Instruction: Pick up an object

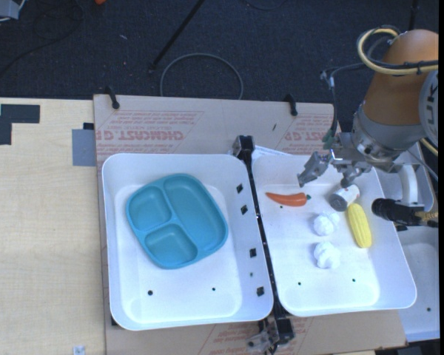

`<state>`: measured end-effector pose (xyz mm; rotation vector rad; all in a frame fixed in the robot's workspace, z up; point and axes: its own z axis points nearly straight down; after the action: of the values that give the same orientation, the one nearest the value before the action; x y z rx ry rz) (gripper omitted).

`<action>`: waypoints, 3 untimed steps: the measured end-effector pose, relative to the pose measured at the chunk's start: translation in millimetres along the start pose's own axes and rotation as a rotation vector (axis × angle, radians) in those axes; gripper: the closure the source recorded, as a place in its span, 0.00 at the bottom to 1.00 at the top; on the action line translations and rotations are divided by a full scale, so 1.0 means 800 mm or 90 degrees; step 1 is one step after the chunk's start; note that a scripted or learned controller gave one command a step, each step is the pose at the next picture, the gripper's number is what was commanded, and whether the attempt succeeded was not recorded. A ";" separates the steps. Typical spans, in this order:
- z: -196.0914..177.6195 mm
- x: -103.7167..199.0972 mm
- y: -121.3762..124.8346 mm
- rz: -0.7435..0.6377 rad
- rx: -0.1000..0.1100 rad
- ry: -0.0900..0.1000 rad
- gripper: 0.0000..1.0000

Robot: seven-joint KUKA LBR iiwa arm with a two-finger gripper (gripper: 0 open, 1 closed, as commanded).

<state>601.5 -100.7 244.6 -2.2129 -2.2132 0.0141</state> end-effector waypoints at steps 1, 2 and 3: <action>-0.008 0.000 0.003 -0.001 -0.007 -0.001 0.00; 0.052 -0.005 0.011 0.000 -0.005 -0.001 0.00; 0.132 0.001 0.011 0.000 -0.004 0.000 0.00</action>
<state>608.6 -99.5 138.8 -2.2161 -2.2169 0.0079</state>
